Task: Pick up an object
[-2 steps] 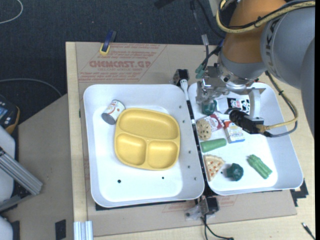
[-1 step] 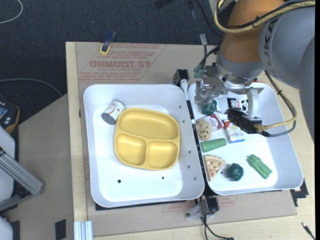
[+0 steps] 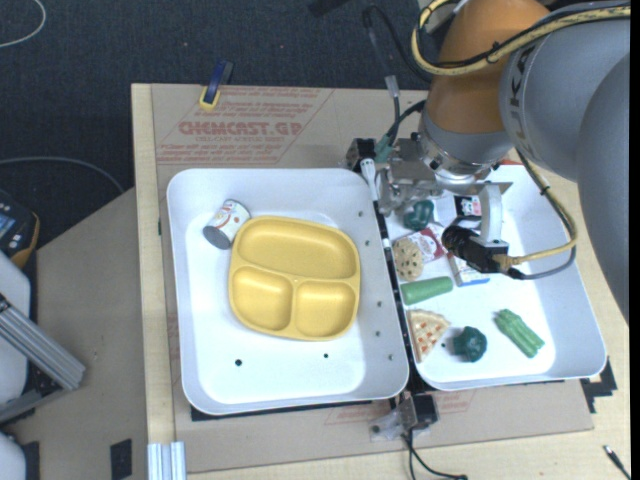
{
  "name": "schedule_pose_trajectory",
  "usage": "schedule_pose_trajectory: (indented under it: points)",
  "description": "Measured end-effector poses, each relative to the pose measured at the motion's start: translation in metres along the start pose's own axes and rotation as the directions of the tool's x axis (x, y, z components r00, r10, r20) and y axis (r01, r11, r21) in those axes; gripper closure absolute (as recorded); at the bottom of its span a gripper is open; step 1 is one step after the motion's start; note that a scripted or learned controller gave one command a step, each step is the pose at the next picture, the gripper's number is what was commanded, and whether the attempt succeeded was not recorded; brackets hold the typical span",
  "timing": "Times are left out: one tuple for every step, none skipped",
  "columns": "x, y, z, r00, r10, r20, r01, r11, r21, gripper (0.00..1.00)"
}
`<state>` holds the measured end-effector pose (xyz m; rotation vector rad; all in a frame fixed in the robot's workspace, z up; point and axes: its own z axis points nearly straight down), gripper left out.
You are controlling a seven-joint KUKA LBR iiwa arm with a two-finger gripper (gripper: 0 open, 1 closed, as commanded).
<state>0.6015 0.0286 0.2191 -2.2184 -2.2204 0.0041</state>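
The grey arm with its orange band hangs low over the right white bin (image 3: 560, 358), jaws (image 3: 418, 211) down among the clutter at the bin's far left corner, beside a small teal object (image 3: 420, 211); how wide they stand I cannot tell. Nearby lie a green cylinder (image 3: 427, 290), a pizza-slice toy (image 3: 427, 330) and a ridged green piece (image 3: 520, 332). The left white bin (image 3: 190, 298) carries a yellow divided plastic plate (image 3: 294, 276).

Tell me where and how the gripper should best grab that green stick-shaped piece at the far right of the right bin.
Probably across the middle of the green stick-shaped piece, coming straight down from above. It lies flat and slanted on the right bin floor, long and narrow, so fingers closing across its short width should fit, with bare floor on either side.
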Motion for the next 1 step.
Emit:
schedule_pose_trajectory:
  points:
    - [-0.0101,-0.0026,-0.0164,1.000,0.001,0.000,-0.001,1.000,-0.007,1.00]
